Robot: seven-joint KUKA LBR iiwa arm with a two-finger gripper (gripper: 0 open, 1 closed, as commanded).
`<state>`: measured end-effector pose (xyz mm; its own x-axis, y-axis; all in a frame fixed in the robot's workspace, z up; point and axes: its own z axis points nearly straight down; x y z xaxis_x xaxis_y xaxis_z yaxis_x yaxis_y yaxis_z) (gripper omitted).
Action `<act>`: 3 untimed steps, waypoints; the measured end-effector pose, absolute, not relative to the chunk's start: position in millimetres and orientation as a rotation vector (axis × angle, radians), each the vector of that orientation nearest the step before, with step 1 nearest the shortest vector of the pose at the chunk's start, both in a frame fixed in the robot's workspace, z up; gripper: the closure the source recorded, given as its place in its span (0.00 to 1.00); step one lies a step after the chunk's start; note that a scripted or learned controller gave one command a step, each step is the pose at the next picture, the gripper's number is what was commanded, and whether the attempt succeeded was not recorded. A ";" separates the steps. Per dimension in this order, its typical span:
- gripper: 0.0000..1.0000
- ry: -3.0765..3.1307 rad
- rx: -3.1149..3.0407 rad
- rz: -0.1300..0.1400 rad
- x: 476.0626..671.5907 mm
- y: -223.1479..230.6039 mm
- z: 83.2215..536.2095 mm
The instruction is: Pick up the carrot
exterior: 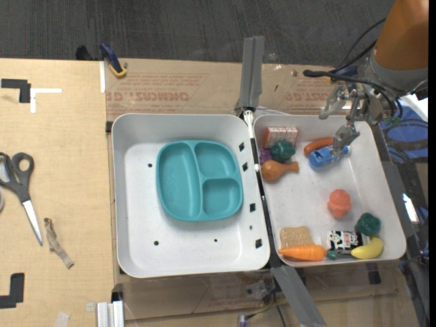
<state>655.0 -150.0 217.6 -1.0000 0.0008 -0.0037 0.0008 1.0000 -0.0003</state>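
1. While our gripper (346, 125) hangs at about one o'clock over the right bin (390, 182), we are at the approach step; nothing is lifted.
2. We cannot tell how its jaws stand, and we see nothing between them.
3. The carrot (302, 253) lies at seven o'clock in that bin, against the front wall, just below a cracker (296, 236) and well apart from the gripper.
4. Next, we judge, we must travel toward six o'clock, past the peach ball (339, 202), and descend across the carrot's width.
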 end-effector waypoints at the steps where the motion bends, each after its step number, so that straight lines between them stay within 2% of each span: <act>1: 0.00 3.052 0.734 0.000 639.4 -104.7 93.1; 2: 0.00 2.771 1.475 -0.001 638.8 -135.5 112.4; 3: 0.00 2.594 1.765 0.000 659.9 -184.3 135.0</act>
<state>659.9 -184.3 135.0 -0.3673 0.9301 -0.0037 0.9301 0.3673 0.0023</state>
